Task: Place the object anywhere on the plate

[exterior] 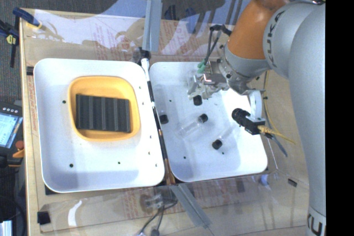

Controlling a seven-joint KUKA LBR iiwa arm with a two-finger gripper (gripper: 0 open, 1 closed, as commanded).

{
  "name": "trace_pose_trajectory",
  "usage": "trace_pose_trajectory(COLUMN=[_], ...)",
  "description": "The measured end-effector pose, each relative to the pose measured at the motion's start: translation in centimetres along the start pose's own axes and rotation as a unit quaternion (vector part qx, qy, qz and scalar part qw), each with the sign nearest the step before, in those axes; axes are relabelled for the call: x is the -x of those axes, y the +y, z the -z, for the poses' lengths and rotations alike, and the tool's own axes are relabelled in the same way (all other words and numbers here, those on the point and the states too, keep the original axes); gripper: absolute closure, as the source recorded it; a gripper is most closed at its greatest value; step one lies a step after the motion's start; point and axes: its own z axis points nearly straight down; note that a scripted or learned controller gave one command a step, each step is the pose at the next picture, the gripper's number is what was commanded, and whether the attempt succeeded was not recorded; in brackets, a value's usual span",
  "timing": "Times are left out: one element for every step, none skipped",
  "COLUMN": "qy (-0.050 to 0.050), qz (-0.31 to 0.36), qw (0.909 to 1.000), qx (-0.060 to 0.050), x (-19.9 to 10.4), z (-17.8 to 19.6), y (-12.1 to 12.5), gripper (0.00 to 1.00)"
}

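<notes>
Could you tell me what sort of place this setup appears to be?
Probably a robotics lab bench for pick-and-place trials: a KUKA arm reaches over two white bins, one holding a yellow plate, on a taped-down work surface.

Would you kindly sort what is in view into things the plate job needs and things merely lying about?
Needed: yellow plate in the left bin; dark ridged object on it; gripper.
Lying about: right bin; small black pieces there; blue-handled tool.
</notes>
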Motion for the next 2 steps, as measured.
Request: trace_pose_trajectory(qy=[0.000, 0.000], qz=[-0.009, 0.054], qw=[1.0000, 0.9985], qx=[-0.001, 0.000], x=[-8.0, -9.9], z=[2.2, 0.6], y=[1.1, 4.0], gripper=[1.00, 1.00])
